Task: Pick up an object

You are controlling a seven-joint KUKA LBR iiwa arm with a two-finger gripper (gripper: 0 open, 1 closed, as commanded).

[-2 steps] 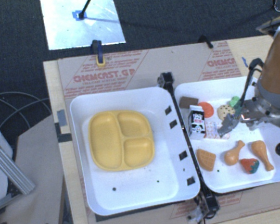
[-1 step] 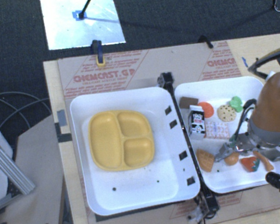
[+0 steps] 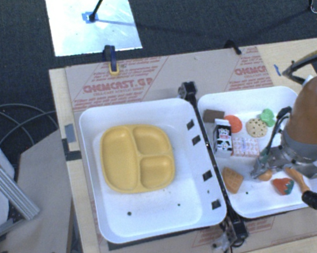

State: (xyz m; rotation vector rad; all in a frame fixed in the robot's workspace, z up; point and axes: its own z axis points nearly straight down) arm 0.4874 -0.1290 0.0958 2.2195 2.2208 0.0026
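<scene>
The right bin (image 3: 243, 95) holds several toy foods. Among them are a black-and-white milk carton (image 3: 224, 137), a red tomato (image 3: 234, 123), a cookie (image 3: 257, 127), a green piece (image 3: 267, 116), a brown block (image 3: 213, 115) and a pink wafer (image 3: 246, 146). Nearer the front lie a toast-coloured wedge (image 3: 233, 179), a carrot (image 3: 298, 179) and a red-and-green piece (image 3: 284, 186). My gripper (image 3: 264, 167) is low in this bin, right over a small orange piece (image 3: 265, 176). The arm's orange band hides the bin's right side.
The left bin (image 3: 155, 216) holds a yellow divided plate (image 3: 138, 157). A black hinge strip (image 3: 205, 145) runs between the two bins. Both sit on a cardboard sheet (image 3: 156, 75), with dark floor behind it.
</scene>
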